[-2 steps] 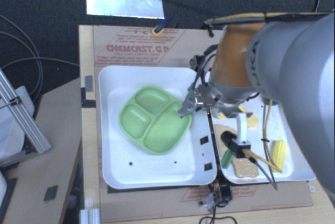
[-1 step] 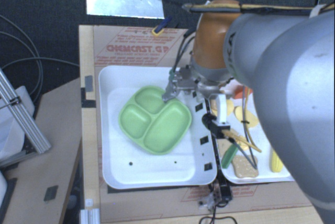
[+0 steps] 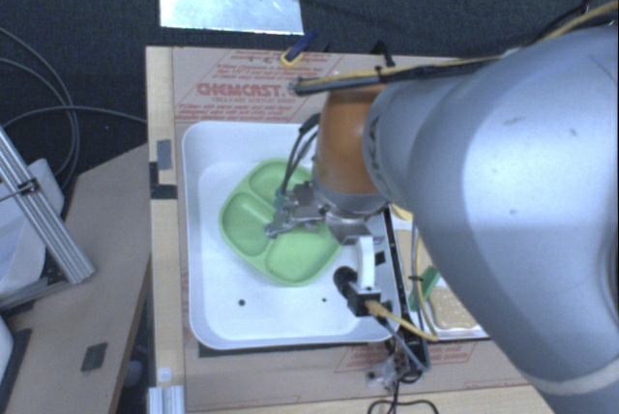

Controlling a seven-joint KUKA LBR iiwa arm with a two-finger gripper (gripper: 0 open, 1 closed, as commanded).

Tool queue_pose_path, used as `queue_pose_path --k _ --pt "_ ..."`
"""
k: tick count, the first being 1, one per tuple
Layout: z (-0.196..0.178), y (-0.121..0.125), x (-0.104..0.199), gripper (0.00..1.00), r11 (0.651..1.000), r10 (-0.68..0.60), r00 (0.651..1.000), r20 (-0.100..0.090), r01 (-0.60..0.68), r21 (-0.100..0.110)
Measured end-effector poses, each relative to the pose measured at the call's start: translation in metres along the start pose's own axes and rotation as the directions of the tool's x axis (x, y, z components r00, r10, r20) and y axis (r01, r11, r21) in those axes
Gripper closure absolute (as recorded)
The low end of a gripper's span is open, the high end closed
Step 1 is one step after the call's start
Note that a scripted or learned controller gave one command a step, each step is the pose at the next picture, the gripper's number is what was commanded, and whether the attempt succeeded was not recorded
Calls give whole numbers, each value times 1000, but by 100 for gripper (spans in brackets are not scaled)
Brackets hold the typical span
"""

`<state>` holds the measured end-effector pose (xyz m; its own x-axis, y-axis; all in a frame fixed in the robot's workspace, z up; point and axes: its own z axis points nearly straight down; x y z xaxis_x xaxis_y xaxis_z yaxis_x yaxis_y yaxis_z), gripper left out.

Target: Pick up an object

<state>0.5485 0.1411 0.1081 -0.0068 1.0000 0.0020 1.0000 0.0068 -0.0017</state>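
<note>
Toward the left edge of the surface (image 3: 164,238), a strip of bare tan board runs beside a sheet of printed cardboard (image 3: 242,83) that lies under the bins. Just right of that strip sits the left white bin (image 3: 208,306), shallow and round-cornered, its near wall close to the front edge of the surface. A green divided plate (image 3: 253,219) lies flat on the floor of this bin, nearer its back wall than its front one, with one long compartment and a smaller one on its left half and a wide compartment toward the front. Two small dark specks mark the bare white floor in front of the plate.

Over the right half of the plate, the jaws (image 3: 282,222) hang low, seen as a grey metal piece at the end of the wrist; whether they are open or closed cannot be told, and nothing can be made out between them. The wrist with its orange band (image 3: 343,146) rises directly behind, with cables running down its side. A black and white fitting with a yellow cable (image 3: 360,286) hangs near the divider between the two bins.

Further right, the thick grey arm (image 3: 503,199) covers most of the right bin (image 3: 455,330), where a pale tan object (image 3: 447,308) shows beside a bit of green at the bin's left wall.
</note>
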Motion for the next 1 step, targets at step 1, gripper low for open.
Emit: queue_pose_path --k 1 --pt "-137 48 -44 100 1000 9 1000 1 -9 -19"
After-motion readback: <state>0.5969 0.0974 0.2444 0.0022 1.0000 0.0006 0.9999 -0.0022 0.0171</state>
